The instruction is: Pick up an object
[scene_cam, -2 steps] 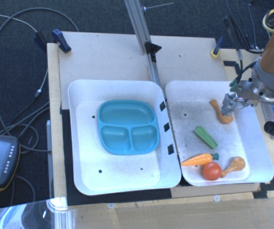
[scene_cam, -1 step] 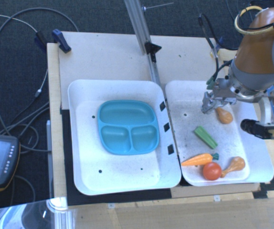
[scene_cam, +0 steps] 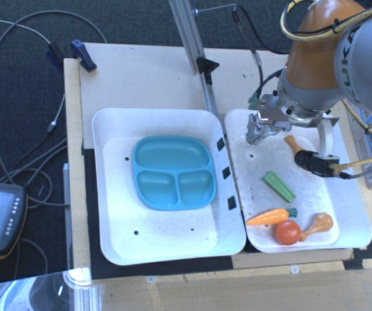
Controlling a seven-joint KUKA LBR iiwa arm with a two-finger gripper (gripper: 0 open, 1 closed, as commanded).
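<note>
My gripper (scene_cam: 258, 133) hangs over the far left part of the right bin (scene_cam: 348, 229), its metal fingers pointing down with nothing visible between them. A green block (scene_cam: 279, 186) lies in the middle of that bin, below and right of the gripper. Near the bin's front edge lie an orange carrot (scene_cam: 267, 217), a red tomato (scene_cam: 288, 232) and a tan gourd-shaped piece (scene_cam: 317, 224). An orange piece (scene_cam: 293, 143) lies partly hidden beside the arm. In the left bin (scene_cam: 115, 238) rests a blue divided plate (scene_cam: 173, 172).
A slanted metal pole (scene_cam: 192, 37) crosses the bench behind the bins. A black cable connector (scene_cam: 315, 162) hangs over the right bin's right half. Black clips (scene_cam: 225, 172) sit along the seam between the bins. A blue clamp (scene_cam: 82, 54) sits at the bench's far left corner.
</note>
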